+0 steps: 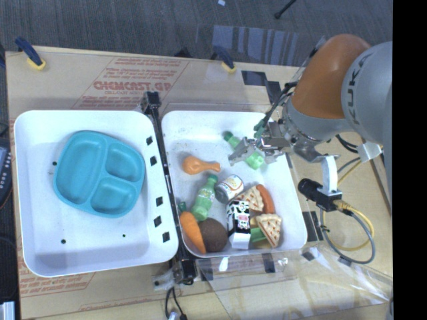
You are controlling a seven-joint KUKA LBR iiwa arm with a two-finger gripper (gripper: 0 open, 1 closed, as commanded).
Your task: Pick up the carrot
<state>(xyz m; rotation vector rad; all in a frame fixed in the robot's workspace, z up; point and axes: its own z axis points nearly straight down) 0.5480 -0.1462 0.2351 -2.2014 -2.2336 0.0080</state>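
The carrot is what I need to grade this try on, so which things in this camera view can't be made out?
- Hand: too small and blurred to tell its state, or whether it touches the green toy under it.
- Carrot: its lower end lies against the right bin's wall and the brown ball, so its full shape is unclear.
- Can: label too small to read.

Bright, even light from above, soft small shadows under the toys, white bins [40,199] glow a bit, picture slightly fuzzy, far floor darker
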